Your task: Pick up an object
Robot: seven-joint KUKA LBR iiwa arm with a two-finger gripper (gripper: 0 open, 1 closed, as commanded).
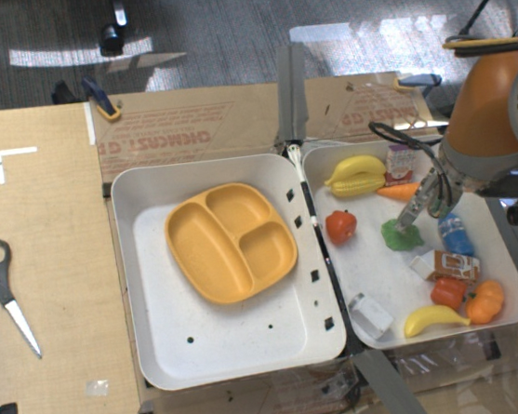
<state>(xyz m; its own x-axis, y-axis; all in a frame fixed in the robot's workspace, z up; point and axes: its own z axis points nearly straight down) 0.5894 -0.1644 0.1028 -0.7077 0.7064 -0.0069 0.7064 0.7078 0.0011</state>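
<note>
The gripper [412, 215] (I cannot tell its grip) touches the green toy [399, 235] in the right bin [387, 331]. Close by sit 1 tomato [340, 226], carrot [398, 192] and blue bottle [453, 234].

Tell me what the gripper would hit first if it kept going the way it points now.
Most likely the green object lying right under the gripper tip in the right bin; depth is uncertain.

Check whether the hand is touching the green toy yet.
Cannot tell. In the camera view the hand overlaps the green toy's upper edge, but the slanted look-down does not show whether it rests on the toy or hangs above it.
</note>
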